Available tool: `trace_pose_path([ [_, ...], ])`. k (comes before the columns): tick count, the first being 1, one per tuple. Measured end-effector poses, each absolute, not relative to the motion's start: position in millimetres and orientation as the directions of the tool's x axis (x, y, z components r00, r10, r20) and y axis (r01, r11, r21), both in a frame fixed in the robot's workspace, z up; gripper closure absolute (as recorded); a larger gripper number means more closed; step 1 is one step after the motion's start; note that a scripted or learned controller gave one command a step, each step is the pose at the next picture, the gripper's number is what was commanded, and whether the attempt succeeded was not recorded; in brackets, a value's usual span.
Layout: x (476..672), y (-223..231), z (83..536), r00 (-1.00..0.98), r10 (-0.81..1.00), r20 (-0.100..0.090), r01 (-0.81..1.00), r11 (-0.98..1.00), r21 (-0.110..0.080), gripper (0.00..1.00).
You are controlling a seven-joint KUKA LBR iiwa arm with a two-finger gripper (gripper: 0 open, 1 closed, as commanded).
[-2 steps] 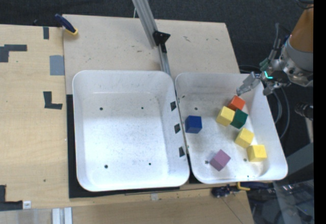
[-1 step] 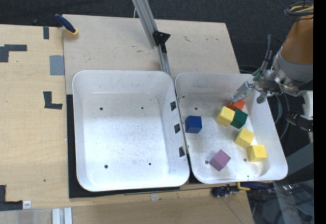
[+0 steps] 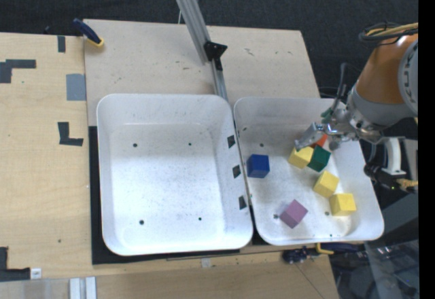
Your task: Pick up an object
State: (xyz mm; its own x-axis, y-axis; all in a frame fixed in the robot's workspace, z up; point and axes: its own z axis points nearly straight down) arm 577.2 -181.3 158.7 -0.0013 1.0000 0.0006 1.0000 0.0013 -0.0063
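In the right bin lie several small blocks. A blue cube sits near the bin's left wall and a purple cube toward the front. A yellow block and a green block touch each other in the middle, with a small orange-red piece just above them. Two more yellow blocks lie at the front right. My gripper hangs low over the yellow and green pair, reaching in from the right. Nothing is visibly held.
The left bin stands beside the right one, sharing a middle wall. A slanted metal rail runs down from the top to the bins' junction. The grey and orange arm covers the right bin's far right corner.
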Motion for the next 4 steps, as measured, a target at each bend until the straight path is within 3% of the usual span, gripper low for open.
trace_pose_path([
  [1,584.2,-184,119,-0.001,1.000,-0.007,1.000,0.001,0.015,0.00],
  [2,584.9,-183,128,-0.003,1.000,-0.008,1.000,0.003,0.017,1.00],
  [3,584.6,-183,170,-0.001,1.000,-0.001,1.000,0.001,0.002,1.00],
  [4,586.5,-180,233,-0.002,1.000,-0.002,1.000,0.002,0.006,1.00],
])
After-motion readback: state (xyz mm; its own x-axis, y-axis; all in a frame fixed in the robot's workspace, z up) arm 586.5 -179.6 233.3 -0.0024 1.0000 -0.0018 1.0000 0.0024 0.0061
